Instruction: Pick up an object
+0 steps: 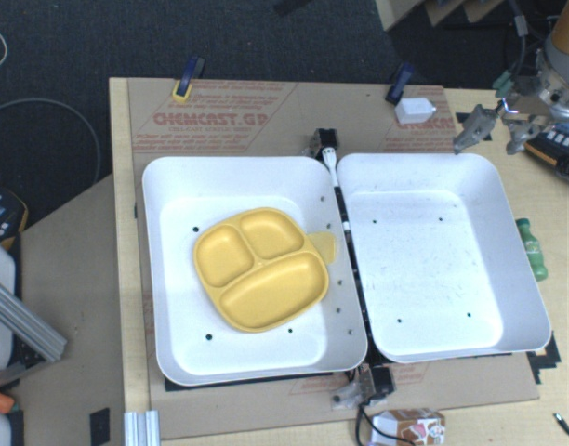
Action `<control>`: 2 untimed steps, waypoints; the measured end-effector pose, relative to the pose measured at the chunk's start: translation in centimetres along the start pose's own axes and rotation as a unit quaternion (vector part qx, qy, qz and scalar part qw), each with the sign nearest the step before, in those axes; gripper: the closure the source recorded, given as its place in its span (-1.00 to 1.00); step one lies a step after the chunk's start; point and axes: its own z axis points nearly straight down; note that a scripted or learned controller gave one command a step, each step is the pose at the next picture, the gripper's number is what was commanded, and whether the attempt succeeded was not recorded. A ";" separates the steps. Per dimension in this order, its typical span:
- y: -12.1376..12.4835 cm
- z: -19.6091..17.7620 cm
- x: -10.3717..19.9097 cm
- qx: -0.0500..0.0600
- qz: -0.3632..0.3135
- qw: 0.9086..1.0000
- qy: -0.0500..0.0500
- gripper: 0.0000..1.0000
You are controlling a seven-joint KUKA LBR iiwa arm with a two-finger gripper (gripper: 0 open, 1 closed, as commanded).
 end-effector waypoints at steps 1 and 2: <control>-3.7 -10.5 3.3 -0.007 -0.002 1.000 -0.001 -1.00; -8.9 -20.8 7.4 -0.007 -0.002 1.000 -0.001 -1.00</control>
